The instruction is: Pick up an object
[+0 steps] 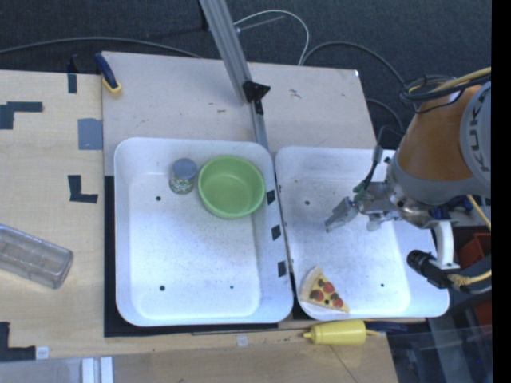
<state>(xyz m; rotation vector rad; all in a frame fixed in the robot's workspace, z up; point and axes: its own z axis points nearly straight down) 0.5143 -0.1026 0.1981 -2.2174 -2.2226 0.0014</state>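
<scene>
Eyeing the pick: the pizza slice [322, 290] looks like the closest candidate, lying flat in the right bin [399, 309] down by its near-left corner, right at the rim
slice axis: long axis runs on a diagonal, the crust end up-left and the narrow end pointing down-right toward the front wall
slice vs gripper: the gripper [355, 211] hangs over the middle of the same bin, so the slice sits below it in the view and a touch to the left, near but clearly apart
gripper state: fingers look spread and there's nothing between them, one prong poking out left and another lower right
arm: it comes in from the right, orange band over the bin's right wall, so my guess is it needs to slide toward the front-left corner and then drop
other options: green bowl [231, 186] and a small can [183, 175] touching its left side, both in the left bin [136, 294], well apart from the gripper across the divider
outside the bins: yellow bottle [335, 332] lying on the bench just past the front rim, close under the slice, probably awkward to reach
</scene>
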